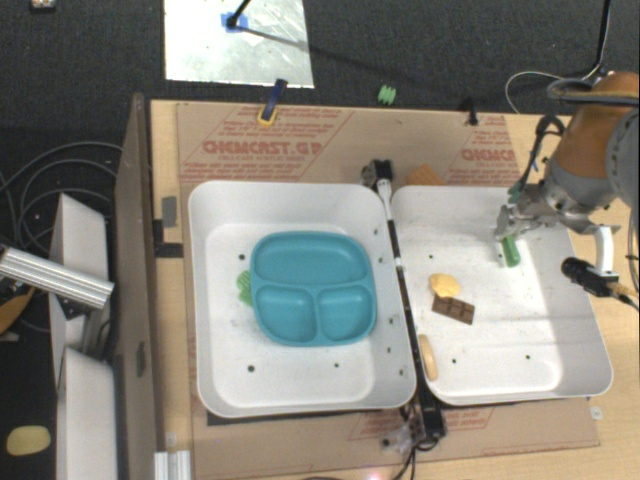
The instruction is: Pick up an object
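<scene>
While the arm [590,158] reaches in from the right, its claw [512,230] hangs over the upper right part of the right bin [575,363], with a green stick [511,251] showing at its tip. The stick seems to sit between the fingers, tilted slightly, so the claw looks closed on it, though the view is too small to be sure of the contact. Lower and to the left in the same bin lie a yellow lump [445,285] and a brown block [454,310], touching or nearly so, the block just below the lump. A tan oval piece [428,357] lies against the bin's left wall, near the bottom corner. The left bin [215,368] holds a teal tray [313,287] with three compartments, one wide at the top and two smaller ones below. A green scrap [243,286] peeks out at the tray's left edge, partly hidden beneath it. The two bins sit side by side on a cardboard sheet [300,143] that covers the worktop [140,268], their inner rims touching along a dark strip. On the dark floor beyond the worktop lies a silvery sheet [240,28], and a small green bit [387,94] lies near the cardboard's far edge. Loose black cables [50,183] coil to the left of the worktop.
</scene>
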Controlling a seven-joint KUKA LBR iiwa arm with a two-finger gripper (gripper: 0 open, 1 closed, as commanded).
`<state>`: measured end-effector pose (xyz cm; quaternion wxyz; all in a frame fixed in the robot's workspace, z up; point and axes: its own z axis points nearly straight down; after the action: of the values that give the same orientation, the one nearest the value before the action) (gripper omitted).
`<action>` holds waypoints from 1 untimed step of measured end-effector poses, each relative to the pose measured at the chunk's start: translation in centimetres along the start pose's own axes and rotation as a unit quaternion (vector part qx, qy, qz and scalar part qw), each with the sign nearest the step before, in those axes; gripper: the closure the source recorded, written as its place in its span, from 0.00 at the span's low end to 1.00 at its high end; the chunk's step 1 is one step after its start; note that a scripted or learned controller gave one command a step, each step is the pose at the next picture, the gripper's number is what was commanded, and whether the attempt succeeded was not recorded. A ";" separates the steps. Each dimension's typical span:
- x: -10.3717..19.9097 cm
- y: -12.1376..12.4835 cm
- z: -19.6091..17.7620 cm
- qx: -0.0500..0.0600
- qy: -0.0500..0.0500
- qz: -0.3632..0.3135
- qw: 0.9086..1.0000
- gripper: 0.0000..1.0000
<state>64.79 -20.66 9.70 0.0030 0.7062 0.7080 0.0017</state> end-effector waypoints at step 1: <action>6.0 0.5 -7.4 -0.001 0.001 -0.003 1.000 1.00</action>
<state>65.18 -14.63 17.09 0.0029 0.7037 0.7105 0.0035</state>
